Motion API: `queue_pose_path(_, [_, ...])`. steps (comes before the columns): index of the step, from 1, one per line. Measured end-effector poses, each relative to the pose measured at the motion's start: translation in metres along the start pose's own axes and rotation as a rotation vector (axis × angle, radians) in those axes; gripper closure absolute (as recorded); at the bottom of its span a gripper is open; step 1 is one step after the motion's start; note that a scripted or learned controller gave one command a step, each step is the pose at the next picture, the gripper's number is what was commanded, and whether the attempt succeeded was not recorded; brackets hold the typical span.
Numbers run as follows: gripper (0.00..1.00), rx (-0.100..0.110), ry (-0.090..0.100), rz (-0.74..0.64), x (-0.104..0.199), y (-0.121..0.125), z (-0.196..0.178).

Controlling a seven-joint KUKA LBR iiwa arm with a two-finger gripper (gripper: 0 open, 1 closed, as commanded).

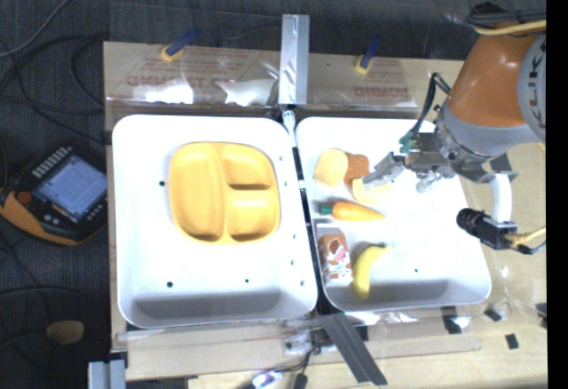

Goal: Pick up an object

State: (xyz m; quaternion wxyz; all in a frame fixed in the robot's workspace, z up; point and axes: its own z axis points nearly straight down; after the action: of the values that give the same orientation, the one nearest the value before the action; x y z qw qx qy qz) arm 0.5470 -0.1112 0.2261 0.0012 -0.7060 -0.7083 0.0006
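Camera view: our gripper (pixel 404 176) hangs open, empty, at three o'clock from the carrot (pixel 357 211); next we descend.

A divided tray (pixel 224 192) is set in the left bin (pixel 133 281). In the right bin (pixel 444 276), a carrot (pixel 355 211) is laid centrally; behind it a peach-like fruit (pixel 332 168) is placed, and before it a banana (pixel 365 267) beside a small packet (pixel 335 256).

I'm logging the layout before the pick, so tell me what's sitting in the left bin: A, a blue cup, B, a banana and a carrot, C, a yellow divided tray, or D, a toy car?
C: the yellow divided tray lies in the left bin, while the banana and carrot lie in the right bin.
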Motion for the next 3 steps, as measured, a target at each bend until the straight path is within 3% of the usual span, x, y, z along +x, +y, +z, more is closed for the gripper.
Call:
queue_pose_path(1, [0.00, 0.001, 0.001, 0.045, 0.029, 0.057, 0.015])
queue_pose_path(2, [0.00, 0.001, -0.002, -0.003, 0.004, 0.069, 0.100])
queue_pose_path(3, [0.00, -0.018, -0.009, -0.111, 0.003, 0.063, 0.134])
